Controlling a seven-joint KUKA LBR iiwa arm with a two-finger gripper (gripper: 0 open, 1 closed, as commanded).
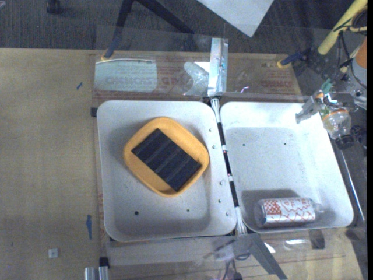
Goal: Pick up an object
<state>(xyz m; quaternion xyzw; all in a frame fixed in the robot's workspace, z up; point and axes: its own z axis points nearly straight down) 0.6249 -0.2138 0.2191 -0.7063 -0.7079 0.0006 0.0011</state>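
A yellow-orange pad with a black ribbed top (166,156) lies tilted in the middle of the left bin (113,214). A red-and-white patterned tube (288,210) lies on its side near the front edge of the right bin (274,139). My gripper (322,107) hovers over the right bin's far right corner, well away from both objects. Nothing is visibly held in it.
Behind the bins, clear plastic packaging (195,77) and a shiny upright strip (218,66) rest on the wooden bench (46,156). Cables and arm hardware (349,69) crowd the far right. A chair base (128,4) and a white sheet (233,2) lie beyond the bench.
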